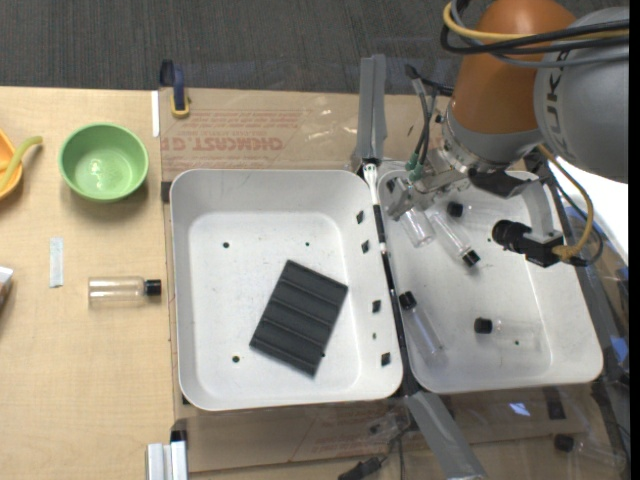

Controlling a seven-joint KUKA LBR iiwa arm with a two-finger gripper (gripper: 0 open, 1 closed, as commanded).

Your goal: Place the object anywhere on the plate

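From my station I looked down on a tan wooden bench (90,368) with dark grey carpet beyond its far edge. At nine o'clock on the bench sat a green bowl (104,162), and below it a small clear vial with a black cap (122,288) lay on its side. Next came the left bin (200,193), which held a dark ribbed rectangular slab (299,318) near its middle, long axis running from about one o'clock to seven o'clock. I took this slab for the plate, though that was my judgement only.

The right bin (560,358) held several small things: clear tubes (416,230) near its eleven o'clock corner, another clear tube (425,330) at about eight o'clock, and a small black piece (483,324) near five o'clock of centre. Which of these was the object I could not say.

The gripper (405,194) hung over the right bin's eleven o'clock corner, just beside the upper tubes. I could not tell whether it was spread, closed or gripping anything; the clutter there was too fine.

From the gripper the slab lay toward eight o'clock, across the wall between the bins. I judged the coming move would turn on that crossing.
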